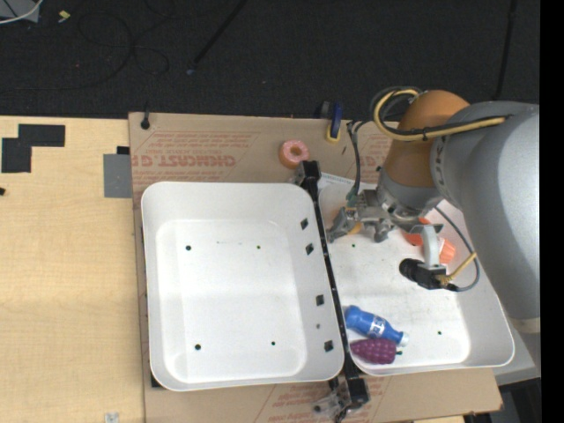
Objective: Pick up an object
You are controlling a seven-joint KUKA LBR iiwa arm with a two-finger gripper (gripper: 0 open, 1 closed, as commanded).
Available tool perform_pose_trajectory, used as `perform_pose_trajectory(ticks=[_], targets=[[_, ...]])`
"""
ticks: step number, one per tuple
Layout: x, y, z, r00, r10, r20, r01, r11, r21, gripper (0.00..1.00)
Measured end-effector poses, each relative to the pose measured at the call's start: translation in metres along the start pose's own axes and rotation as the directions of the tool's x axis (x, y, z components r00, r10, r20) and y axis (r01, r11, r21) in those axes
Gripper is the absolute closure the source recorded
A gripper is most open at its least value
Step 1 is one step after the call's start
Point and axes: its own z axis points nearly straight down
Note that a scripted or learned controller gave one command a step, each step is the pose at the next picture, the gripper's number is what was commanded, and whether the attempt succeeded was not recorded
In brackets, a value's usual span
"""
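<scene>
**Position of tool.** The arm (493, 174) is reached into the right bin (463, 329), with the jaws low over the bin floor at about 10 o'clock from its centre. Whether the jaws are open or closed cannot be told, and nothing is seen to be held.

**Candidate objects.** A small blue bottle (374, 325) is lying on its side at about 7 o'clock in the right bin. A purple grape cluster (374, 352) is touching it on the 6 o'clock side, against the bin's near wall. An orange object (446, 251) is partly hidden beside the wrist at about 2 o'clock; its kind cannot be determined.

**Handling, as judged.** The bottle is taken to be light, rigid and smooth, so some slip and roll are to be expected. It is best gripped across the middle of the body, square to its long axis. The grapes are judged light and bumpy, with a less certain purchase.

**Obstructions.** The bottle is crowded by the grapes and by the bin's sloped corner, near the black-clipped divider (321, 267). The left bin (229, 280) is not involved. A pink ring (293, 153) and a blue clip (332, 123) are lying outside the bins, on the cardboard sheet (220, 152) over the counter (62, 280).
</scene>
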Motion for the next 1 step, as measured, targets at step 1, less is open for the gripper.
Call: perform_pose_trajectory(ticks=[1], targets=[[0.0007,-0.0001,0.0001,1.0,-0.002,0.0,0.002,1.0,0.001,0.0]])
